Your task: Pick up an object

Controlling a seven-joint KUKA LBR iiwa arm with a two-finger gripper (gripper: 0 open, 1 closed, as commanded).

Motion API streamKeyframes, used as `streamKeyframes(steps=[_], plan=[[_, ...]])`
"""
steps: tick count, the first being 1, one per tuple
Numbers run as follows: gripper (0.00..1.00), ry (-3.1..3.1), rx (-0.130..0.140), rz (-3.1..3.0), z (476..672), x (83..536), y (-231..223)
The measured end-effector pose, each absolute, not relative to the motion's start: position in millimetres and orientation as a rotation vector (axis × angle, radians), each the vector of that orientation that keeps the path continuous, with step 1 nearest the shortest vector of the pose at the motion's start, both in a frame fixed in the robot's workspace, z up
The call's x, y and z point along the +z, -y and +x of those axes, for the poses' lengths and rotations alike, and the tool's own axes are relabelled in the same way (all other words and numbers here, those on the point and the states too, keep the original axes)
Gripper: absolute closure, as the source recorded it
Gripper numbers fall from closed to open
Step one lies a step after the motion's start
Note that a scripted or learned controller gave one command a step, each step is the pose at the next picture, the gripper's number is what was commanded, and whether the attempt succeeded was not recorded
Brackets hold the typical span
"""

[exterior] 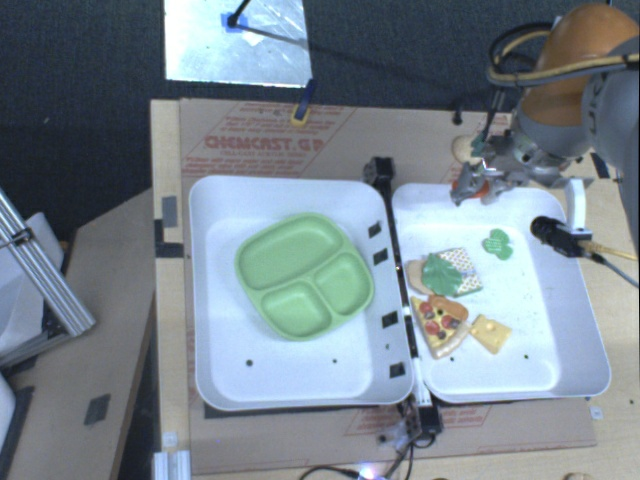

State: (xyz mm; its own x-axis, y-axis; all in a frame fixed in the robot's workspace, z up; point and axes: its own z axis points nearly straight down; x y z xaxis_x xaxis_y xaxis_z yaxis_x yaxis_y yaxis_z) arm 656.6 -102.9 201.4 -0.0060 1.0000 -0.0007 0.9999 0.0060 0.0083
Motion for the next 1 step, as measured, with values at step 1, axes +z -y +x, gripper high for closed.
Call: streamKeyframes(steps=[1], plan=[[1.0, -2.225, 0.005, 2.213, 657.8, 226.5, 102.7]])
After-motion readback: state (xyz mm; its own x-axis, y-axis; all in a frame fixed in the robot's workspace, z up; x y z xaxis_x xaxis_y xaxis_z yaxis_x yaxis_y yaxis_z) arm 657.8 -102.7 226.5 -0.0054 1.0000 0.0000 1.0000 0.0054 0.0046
